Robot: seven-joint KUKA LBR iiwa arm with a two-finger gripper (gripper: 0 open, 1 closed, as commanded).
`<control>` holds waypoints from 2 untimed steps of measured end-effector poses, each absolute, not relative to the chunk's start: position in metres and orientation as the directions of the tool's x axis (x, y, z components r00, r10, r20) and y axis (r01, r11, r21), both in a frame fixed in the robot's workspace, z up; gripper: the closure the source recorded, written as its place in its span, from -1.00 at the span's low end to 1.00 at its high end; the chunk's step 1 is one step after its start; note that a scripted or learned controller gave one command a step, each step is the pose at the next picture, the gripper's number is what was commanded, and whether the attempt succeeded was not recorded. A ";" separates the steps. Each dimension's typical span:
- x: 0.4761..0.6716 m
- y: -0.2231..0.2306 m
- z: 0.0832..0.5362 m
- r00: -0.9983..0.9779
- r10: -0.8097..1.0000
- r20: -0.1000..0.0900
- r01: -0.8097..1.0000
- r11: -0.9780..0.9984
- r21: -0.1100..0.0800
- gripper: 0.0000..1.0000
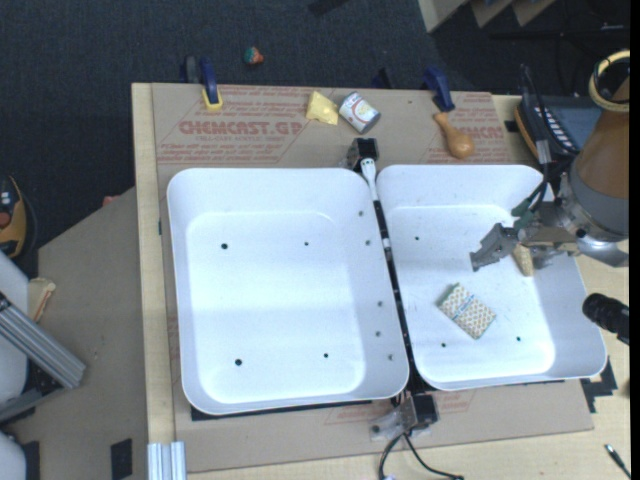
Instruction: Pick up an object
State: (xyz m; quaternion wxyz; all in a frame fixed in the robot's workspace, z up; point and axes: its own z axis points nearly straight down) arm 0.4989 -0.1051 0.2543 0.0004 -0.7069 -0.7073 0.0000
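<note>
Place: I read this as a robotics lab | Signs: grey arm [600, 183] with orange band reaching over two white bins [190, 218] | surface [150, 268] is a brown board held by blue clamps [209, 83] | dark carpet [80, 58] around it | aluminium rail [40, 343] at left | cable [420, 458] at front edge

The two shallow white bins, the left one [200, 268] and the right one [545, 348], look like smooth plastic with a soft sheen. Beneath them lies a flat tan board [270, 123], matt like cardboard or fibreboard, printed with red lettering. The small rectangular pad with a chequered pattern [467, 311] looks matt and slightly textured. The dull grey two-finger gripper [497, 248] looks like matt metal. The dark floor [100, 38] looks like rough carpet
</note>
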 end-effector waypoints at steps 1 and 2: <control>0.521 -0.129 0.079 0.003 1.000 0.001 1.000 -0.003 -0.007 -1.00; 0.523 -0.129 0.098 0.002 1.000 -0.001 1.000 -0.002 0.003 1.00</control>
